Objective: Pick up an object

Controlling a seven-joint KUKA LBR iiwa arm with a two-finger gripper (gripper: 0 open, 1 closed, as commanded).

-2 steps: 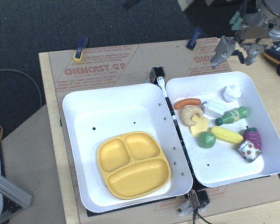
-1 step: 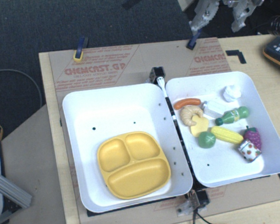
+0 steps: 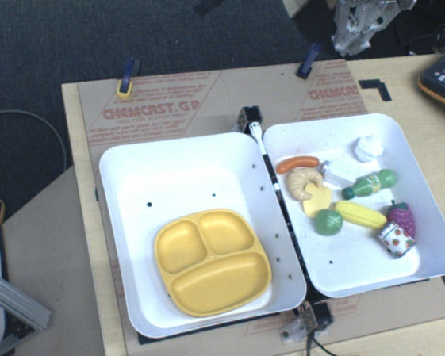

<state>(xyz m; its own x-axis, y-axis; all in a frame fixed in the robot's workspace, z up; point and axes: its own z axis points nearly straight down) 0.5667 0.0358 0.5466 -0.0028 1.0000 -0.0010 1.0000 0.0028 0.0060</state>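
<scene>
Side by side on a printed tan board (image 3: pixel 83 149), rims touching: a left white bin (image 3: pixel 131 215) and a right white bin (image 3: pixel 360 265). In the left one, lying flat toward the near side, a yellow three-compartment plate (image 3: pixel 212 262). On the board's far edge, well apart, a yellow clamp (image 3: pixel 126 79) and a blue clamp (image 3: pixel 308 60).

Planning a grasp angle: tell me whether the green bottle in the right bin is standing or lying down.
Lying down. The green bottle rests on its side on the right bin floor, long axis roughly level across the view, between the corn and a small white object.
</scene>
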